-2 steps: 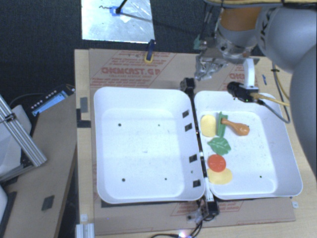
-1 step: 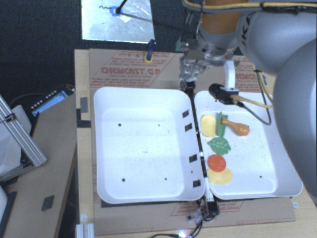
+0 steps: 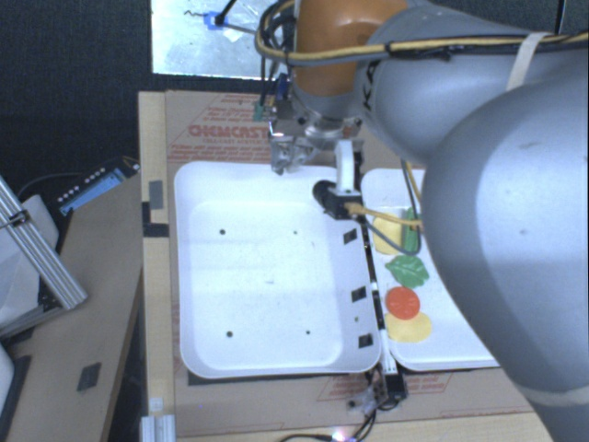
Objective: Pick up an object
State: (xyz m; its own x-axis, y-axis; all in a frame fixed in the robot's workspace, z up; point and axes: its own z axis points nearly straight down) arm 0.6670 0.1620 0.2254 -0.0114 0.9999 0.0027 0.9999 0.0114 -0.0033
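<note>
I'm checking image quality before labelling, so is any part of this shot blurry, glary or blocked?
In the camera view, the grey arm looms large and soft-focused at right, covering much of the right bin; the left bin is evenly lit and crisp; a bright reflective panel glares at top.

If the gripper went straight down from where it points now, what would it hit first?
Most likely the far rim of the left bin, or its bare floor just inside; the gripper hangs there, though depth is unclear.

Right bin [image 3: 442, 353]: far and right parts hidden under the arm [image 3: 479, 155].
Tool [image 3: 287, 159]: blurred; finger state cannot be told.
Yellow item [image 3: 390, 233]: partly covered by cable and arm.
Arm: cut off at right and bottom edges.
</note>
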